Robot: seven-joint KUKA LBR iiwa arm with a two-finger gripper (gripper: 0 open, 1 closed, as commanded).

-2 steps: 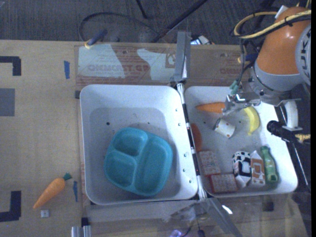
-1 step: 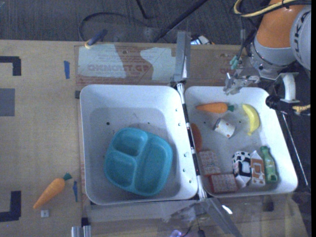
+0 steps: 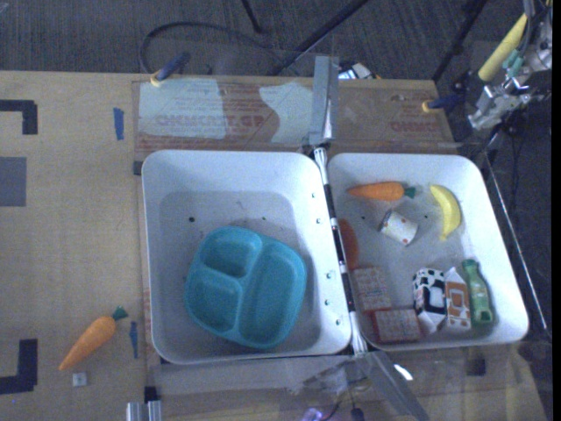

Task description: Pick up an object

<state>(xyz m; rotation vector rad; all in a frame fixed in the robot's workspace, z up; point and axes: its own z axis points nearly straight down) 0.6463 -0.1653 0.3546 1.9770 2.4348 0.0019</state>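
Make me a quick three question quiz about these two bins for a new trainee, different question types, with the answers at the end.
1. True or false: the teal tray lies in the left bin.
2. Multiple choice: what lies on the bench outside the bins? A) a banana B) a carrot C) a green bottle
3. Fill in: in the right bin, the banana lies to the right of another ____.

Key
1. True.
2. B: that carrot sits left of the left bin. The banana and green bottle are in the right bin.
3. Carrot, near the bin's far edge.
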